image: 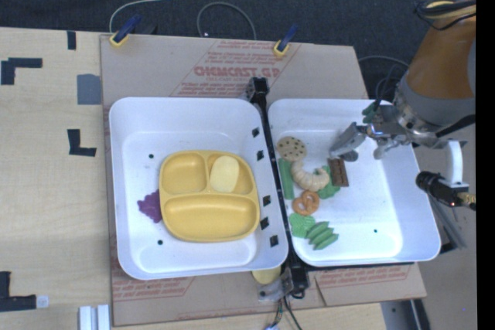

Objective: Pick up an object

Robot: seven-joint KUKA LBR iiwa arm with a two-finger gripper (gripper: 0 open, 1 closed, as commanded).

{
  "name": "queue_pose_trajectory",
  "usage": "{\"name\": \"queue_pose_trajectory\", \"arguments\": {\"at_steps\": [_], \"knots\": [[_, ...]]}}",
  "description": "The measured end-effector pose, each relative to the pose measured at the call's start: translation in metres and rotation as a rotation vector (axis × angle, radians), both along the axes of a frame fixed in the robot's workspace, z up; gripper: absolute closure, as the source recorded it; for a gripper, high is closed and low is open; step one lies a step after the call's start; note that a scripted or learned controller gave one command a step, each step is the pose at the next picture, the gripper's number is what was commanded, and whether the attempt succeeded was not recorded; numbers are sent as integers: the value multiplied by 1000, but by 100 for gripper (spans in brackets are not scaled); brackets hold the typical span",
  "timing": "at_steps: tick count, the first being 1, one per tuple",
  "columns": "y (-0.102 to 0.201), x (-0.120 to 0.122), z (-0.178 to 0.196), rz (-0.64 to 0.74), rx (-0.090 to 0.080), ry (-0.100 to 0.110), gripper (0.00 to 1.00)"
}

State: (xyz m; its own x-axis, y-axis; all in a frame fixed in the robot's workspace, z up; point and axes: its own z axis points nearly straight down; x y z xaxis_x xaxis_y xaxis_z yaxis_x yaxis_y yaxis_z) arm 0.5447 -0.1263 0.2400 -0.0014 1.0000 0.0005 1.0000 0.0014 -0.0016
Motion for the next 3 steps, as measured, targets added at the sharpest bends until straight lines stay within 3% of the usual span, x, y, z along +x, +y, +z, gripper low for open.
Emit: {"name": "queue_pose_trajectory", "arguments": {"at_steps": [1, 2, 3], "knots": [[-35, 36, -161, -2, -6, -5, 0], [-35, 38, -142, -1, -3, -7, 100], [69, 45, -51, 9, 1, -7, 100]]}}
